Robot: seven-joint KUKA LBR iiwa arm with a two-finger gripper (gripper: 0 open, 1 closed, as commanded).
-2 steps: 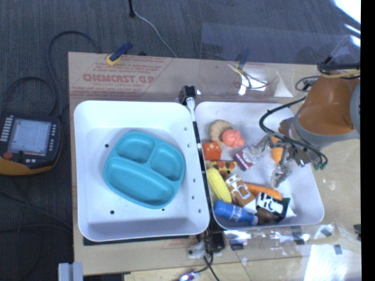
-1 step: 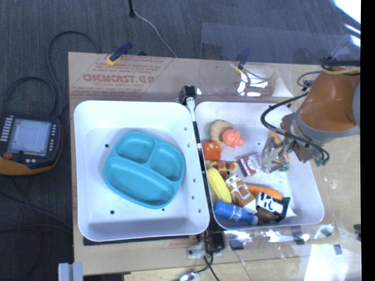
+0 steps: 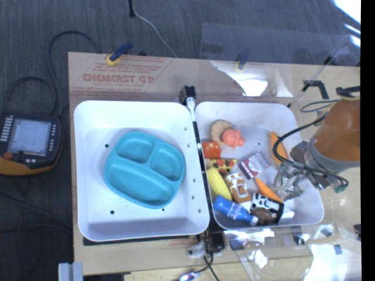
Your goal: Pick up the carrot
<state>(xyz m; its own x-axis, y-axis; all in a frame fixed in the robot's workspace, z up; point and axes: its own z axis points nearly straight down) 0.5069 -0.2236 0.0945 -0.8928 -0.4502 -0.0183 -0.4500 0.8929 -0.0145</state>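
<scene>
Just left of gripper (image 3: 288,183) lies carrot (image 3: 266,189) (seemingly untouched); jaw state unclear.

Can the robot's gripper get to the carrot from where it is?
Probably yes. The gripper hangs in the right bin, just right of the carrot, which lies on top with bare white floor on that side. The black-and-white toy touching its lower end could get nudged.

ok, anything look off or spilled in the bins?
Nothing spilled. The toys lie in a jumble in the right bin, all inside its walls. The carrot lies loose by the pincer. The blue divided plate sits askew in the left bin.
</scene>
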